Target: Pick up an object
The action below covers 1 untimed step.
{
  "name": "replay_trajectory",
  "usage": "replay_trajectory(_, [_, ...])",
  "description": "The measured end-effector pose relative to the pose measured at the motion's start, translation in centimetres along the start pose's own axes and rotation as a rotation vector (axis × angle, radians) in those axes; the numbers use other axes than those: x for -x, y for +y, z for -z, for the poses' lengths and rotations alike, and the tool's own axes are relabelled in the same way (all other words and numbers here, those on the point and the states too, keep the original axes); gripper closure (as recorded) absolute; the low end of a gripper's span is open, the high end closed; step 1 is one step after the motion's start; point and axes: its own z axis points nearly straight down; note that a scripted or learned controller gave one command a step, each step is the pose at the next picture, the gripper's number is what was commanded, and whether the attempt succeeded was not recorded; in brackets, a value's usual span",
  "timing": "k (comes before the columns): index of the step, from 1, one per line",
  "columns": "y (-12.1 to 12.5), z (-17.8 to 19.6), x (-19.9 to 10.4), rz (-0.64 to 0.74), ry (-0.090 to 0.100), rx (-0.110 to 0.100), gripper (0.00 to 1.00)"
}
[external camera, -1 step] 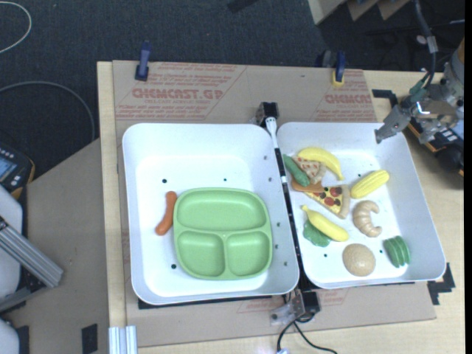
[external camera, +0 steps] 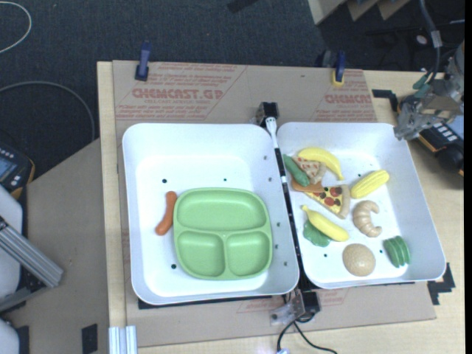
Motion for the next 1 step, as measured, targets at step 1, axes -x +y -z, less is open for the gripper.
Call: replay_trajectory(1, [-7.80, -20.83, 2.57, -0.004, 0.005, -0.010, 1.00])
